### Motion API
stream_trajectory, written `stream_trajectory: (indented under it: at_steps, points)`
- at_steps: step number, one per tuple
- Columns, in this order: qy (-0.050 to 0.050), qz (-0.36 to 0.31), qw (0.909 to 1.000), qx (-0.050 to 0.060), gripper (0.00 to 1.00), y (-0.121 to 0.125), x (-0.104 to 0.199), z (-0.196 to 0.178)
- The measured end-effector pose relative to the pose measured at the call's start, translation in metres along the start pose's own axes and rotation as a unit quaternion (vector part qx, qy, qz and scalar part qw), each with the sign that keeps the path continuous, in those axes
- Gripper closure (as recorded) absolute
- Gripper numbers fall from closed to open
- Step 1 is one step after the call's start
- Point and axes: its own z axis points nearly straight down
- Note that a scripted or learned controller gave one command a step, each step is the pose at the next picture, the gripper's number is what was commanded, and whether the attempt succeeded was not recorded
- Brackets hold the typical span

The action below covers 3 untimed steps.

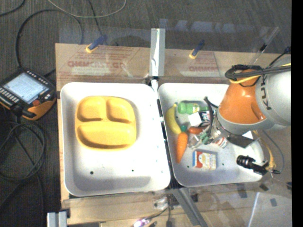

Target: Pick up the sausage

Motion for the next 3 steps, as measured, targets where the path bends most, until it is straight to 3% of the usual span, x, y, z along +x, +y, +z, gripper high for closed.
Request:
stream_trajectory:
  at_steps: [1,2,3]
  points:
    - [0.000,-0.027,0.9996,0.001,1.00,0.053,0.019,-0.162]
    - [0.000,-0.159,0.9872,0.002,1.00,0.067,-0.025,-0.032]
    - [-0.002,-0.230,0.9733,0.001,1.00,0.095,-0.108,-0.105]
